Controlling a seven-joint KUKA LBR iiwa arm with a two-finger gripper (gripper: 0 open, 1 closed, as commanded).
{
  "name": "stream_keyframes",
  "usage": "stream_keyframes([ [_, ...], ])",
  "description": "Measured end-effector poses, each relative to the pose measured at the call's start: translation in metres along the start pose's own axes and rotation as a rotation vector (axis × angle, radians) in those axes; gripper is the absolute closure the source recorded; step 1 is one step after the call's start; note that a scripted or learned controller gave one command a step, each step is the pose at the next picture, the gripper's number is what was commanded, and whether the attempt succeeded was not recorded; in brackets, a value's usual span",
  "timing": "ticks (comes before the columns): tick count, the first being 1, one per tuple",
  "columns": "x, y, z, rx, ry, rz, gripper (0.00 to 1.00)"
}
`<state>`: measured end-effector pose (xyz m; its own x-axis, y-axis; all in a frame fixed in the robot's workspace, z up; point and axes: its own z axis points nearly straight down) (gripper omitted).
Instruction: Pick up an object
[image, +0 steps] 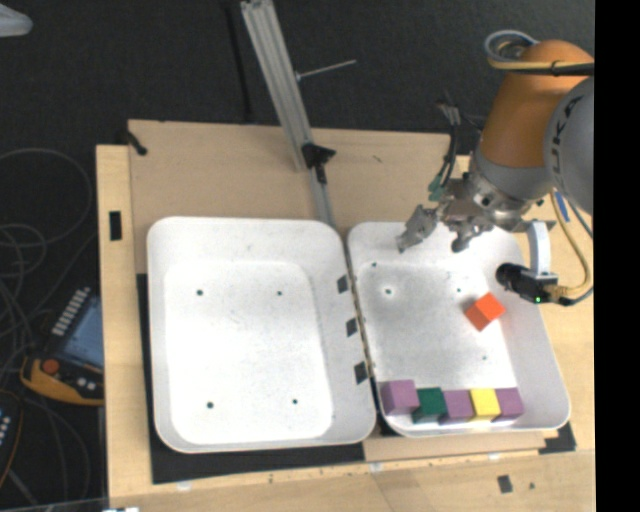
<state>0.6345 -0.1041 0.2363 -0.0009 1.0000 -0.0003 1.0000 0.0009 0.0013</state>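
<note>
Jaws (440, 238): we record them spread apart with nothing between the two fingers, hanging over the far edge of the right bin (525, 345). Above them, the grey wrist and orange band of the arm (525, 110), entering from the right.

Right bin, contents — we count one orange cube (485, 311) lying alone on the bin floor, toward the right side, apart from the jaws and nearer to us than they are. Along the near wall, a row of five blocks touching side by side: purple block (400, 395), green block (431, 403), a second purple (459, 403), yellow block (485, 401), a third purple (509, 401).

Left bin (250, 330): white, shallow, a few dark dots on its floor; it sits just beside the right bin, edges meeting.

Surface (220, 165): pale wood, bare board behind both bins. A slanted metal rail (285, 95) crosses it from the top.

Room: dark floor (100, 70) — we note loose cables (35, 230) at left and a handheld pendant (70, 345) with orange trim beside the surface.
</note>
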Motion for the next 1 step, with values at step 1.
stream_keyframes([
  [1, -0.0679, 0.0008, 0.0997, 0.008, -0.002, 0.005, 0.0],
])
